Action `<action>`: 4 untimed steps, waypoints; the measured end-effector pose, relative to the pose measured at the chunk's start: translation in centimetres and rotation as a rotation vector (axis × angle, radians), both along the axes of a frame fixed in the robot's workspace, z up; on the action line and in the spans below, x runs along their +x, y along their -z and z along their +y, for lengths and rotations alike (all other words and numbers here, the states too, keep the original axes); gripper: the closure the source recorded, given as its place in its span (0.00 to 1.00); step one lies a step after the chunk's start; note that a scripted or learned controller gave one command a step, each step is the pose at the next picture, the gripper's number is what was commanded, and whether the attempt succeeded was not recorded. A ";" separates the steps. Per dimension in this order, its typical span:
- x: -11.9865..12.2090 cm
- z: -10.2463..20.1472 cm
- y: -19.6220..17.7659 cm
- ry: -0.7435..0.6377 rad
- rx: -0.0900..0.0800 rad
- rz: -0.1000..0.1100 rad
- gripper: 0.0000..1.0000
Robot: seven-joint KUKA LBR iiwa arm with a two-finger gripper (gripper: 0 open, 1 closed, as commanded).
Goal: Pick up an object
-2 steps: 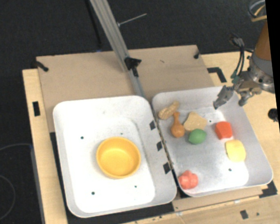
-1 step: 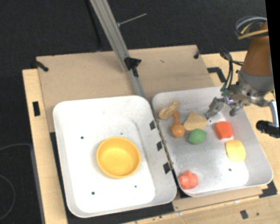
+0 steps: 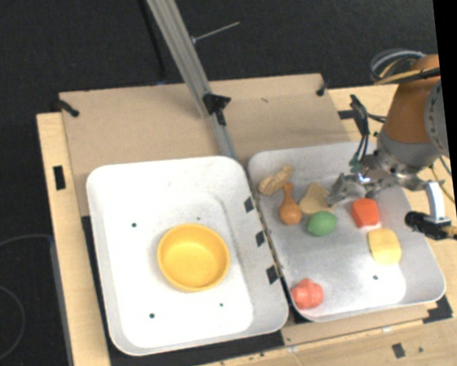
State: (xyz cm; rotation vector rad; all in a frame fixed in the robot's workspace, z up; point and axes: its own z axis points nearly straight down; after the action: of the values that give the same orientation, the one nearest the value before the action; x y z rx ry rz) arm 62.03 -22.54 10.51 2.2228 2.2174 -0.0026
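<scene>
You've got the arm (image 3: 412, 120) leaning in from 3 o'clock over the right bin (image 3: 412, 280), and the gripper (image 3: 351, 182) is hovering near that bin's 12 o'clock rim. Honestly can't tell whether it's spread or pinched from this angle, and nothing shows between its tips, so I'd call the pick not made yet.

Closest candidates: the orange-red block (image 3: 365, 212) sits just below the gripper at about 5 o'clock from it, and the tan wedge (image 3: 315, 198) is at roughly 8 o'clock. I'd go for the block. It looks boxy, so it should take a squeeze well. Come straight down and keep the tips off the green ball (image 3: 322, 224), which is near the block's 9 o'clock side and would probably roll.

Other stuff: the yellow bowl (image 3: 193, 257) sits alone in the left bin (image 3: 116, 199). In the right bin, the yellow block (image 3: 384, 246) lies right below the orange-red one, the pink lump (image 3: 307, 293) is down at 7 o'clock, and the peanut-shaped piece (image 3: 276, 182) and the small orange gourd (image 3: 289, 207) crowd the 10 o'clock corner.
</scene>
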 end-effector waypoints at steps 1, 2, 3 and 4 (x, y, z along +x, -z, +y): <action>0.1 -0.1 -1.4 0.000 -0.002 -0.006 1.00; 0.1 0.4 -6.1 -0.005 0.001 -0.006 1.00; 0.4 0.1 -12.6 -0.005 -0.001 -0.009 1.00; 0.5 -0.1 -16.1 -0.007 0.000 -0.006 1.00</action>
State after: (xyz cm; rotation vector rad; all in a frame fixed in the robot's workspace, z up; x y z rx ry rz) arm 62.54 -22.61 26.63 2.2126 2.2218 0.0041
